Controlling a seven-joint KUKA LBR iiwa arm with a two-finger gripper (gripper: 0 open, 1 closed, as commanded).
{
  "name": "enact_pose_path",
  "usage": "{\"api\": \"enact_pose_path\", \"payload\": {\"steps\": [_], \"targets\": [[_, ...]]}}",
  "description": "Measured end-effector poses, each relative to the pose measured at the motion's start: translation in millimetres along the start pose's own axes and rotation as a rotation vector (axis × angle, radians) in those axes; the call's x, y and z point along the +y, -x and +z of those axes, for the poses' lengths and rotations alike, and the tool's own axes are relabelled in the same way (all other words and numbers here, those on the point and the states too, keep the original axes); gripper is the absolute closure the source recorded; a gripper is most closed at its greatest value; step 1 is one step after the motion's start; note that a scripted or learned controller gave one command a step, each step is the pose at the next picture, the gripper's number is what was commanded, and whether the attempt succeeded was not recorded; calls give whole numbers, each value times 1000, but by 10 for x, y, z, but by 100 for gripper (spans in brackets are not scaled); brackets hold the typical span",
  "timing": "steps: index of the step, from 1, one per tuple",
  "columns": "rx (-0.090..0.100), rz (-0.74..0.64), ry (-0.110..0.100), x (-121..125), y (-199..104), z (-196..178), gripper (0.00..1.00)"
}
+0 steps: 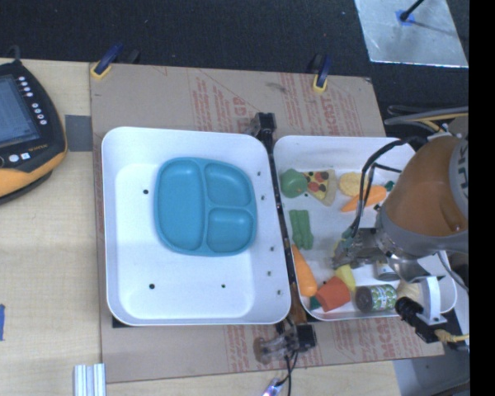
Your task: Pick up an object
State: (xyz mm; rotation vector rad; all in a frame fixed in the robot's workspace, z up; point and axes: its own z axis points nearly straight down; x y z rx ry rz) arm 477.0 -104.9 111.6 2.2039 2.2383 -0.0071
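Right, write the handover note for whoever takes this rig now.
Gripper: low in the right white bin, among the toys; fingers hidden, nothing seen held.
Right bin holds: green round toy, pizza-slice toy, green block, orange carrot toy, red block, small green-labelled bottle.
Left white bin: blue divided plate.
Done: nothing lifted.
Left: grasp and lift one object.

A wooden bench [41, 254] carries brown cardboard [231, 97] and a teach pendant [16, 134].
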Motion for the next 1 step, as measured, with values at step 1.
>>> {"api": "enact_pose_path", "payload": {"steps": [1], "targets": [[4,10,2,5,-516,-1308,100]]}}
